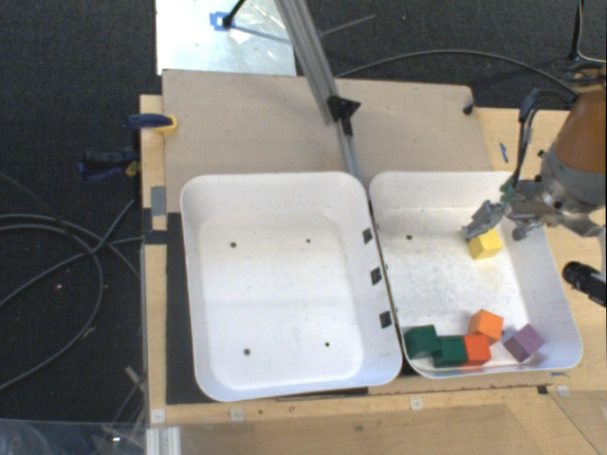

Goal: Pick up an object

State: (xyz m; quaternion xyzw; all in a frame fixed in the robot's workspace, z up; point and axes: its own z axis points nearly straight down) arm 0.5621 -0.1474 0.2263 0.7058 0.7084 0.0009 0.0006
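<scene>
The claw (pixel 486 220) is being held low over the right bin (pixel 427 207), just above the yellow block (pixel 486 245). How far it is open cannot be told. The other blocks (pixel 467 340) are being kept bunched along the bin's near edge. Plenty of open floor is being left in the middle. The left bin (pixel 204 282) is sitting alongside.
</scene>
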